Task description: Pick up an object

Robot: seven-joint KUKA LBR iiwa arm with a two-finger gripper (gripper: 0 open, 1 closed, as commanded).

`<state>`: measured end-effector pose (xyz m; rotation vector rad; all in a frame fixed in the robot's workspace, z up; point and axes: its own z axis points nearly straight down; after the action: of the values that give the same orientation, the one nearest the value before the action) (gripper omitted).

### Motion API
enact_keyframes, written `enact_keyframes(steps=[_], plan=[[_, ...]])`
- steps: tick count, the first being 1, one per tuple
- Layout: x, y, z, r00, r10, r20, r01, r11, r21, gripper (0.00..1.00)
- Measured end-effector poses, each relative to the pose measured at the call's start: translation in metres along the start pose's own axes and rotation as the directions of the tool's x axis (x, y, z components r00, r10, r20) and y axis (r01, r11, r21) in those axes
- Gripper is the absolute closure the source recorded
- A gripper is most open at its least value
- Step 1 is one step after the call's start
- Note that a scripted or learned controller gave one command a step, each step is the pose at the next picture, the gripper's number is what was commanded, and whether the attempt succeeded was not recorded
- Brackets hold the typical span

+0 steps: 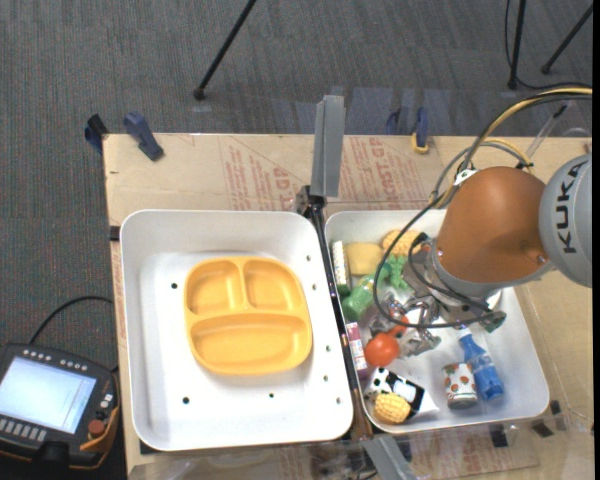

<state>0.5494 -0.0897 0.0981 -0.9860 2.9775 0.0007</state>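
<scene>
Lying nearest: corn cob (393, 406) and small can (460, 385) are sitting along right bin's (528, 366) near wall.
Gripper (417, 330): hovering beside red tomato (382, 349); jaws' state, cannot tell.
Left bin (140, 268): holding yellow tray (248, 314).

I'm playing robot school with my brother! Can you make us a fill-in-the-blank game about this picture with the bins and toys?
1. The divided plate in the left bin is colored ____.
2. The plate has ____ compartments.
3. The arm reaches down into the ____ bin.
4. The small bottle near that bin's front right corner is colored ____.

Missing words: yellow; three; right; blue
</scene>
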Motion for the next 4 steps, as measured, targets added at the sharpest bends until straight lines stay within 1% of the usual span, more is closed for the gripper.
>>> enact_keyframes(steps=[1,2,3,4], plan=[[-0.041,0.048,-0.09,0.974,-0.228,-0.001,0.228,0.974,-0.003,1.0],[0.0,0.036,-0.088,0.783,-0.622,0.0,0.622,0.783,-0.008,1.0],[0.052,-0.017,-0.035,0.512,-0.859,0.005,0.859,0.512,-0.011,1.0],[0.041,-0.029,0.012,0.769,-0.639,0.001,0.639,0.769,-0.01,1.0]])
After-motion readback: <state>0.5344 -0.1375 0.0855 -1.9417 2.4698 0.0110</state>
